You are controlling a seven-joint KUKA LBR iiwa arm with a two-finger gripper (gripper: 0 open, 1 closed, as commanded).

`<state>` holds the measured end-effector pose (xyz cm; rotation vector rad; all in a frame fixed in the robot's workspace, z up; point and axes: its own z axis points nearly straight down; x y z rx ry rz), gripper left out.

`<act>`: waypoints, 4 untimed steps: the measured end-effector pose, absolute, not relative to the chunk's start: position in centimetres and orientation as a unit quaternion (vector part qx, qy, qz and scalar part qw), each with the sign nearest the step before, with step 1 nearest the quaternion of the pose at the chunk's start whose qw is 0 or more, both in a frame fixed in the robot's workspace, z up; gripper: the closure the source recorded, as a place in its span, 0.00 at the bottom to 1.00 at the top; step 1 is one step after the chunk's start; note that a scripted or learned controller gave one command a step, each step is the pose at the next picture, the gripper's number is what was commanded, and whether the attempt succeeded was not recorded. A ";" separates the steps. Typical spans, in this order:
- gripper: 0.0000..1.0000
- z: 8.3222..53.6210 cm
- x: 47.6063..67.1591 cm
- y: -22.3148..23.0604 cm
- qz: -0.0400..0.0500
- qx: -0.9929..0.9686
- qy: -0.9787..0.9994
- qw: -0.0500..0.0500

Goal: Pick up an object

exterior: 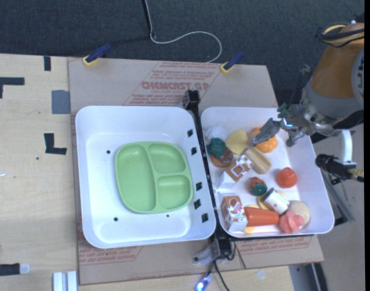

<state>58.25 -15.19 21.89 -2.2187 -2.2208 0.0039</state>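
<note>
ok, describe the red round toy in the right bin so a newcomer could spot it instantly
Start at the right-hand shallow white bin, the one crowded with toy food, not the one holding the green divided plastic tray. Look toward its right wall, about halfway down. The plain red tomato-like ball sits there in its own bare patch, the only solid red sphere; the long orange carrot lies lower down.

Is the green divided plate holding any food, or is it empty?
Empty: the green plate shows three bare compartments; the toy food all lies in the other bin.

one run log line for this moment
gripper open | above right white bin | near small orange toy fruit | nothing held
</note>
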 end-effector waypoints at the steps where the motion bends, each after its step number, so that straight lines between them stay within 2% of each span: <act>1: 0.00 10.2 59.8 -10.2 -0.002 -0.706 -0.708 -0.001; 2: 0.00 8.6 61.4 -9.5 -0.003 -0.706 -0.708 -0.001; 3: 1.00 9.3 61.2 -9.7 0.000 -0.707 -0.708 0.001; 4: 1.00 18.9 63.5 -4.3 -0.002 -0.705 -0.710 -0.001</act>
